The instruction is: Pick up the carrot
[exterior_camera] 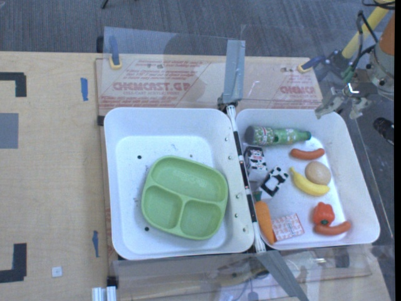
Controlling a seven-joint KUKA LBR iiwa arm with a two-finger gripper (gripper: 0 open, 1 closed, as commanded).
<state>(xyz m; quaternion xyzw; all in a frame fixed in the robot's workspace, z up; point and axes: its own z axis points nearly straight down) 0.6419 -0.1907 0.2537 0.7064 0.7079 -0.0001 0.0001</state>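
The carrot (264,221) is a short orange piece lying lengthwise against the left wall of the right bin (358,168), near its front corner. A pink patterned packet (288,226) lies right beside it. My gripper (344,104) hangs over the back right corner of that bin, far from the carrot. Its fingers stand apart with nothing between them.
The right bin also holds a green bottle (276,135), two red sausages (307,153) (332,229), an egg (317,172), a banana (307,184), a red pepper (323,213) and black-and-white toys (274,182). A green divided plate (183,197) sits in the left bin (119,168).
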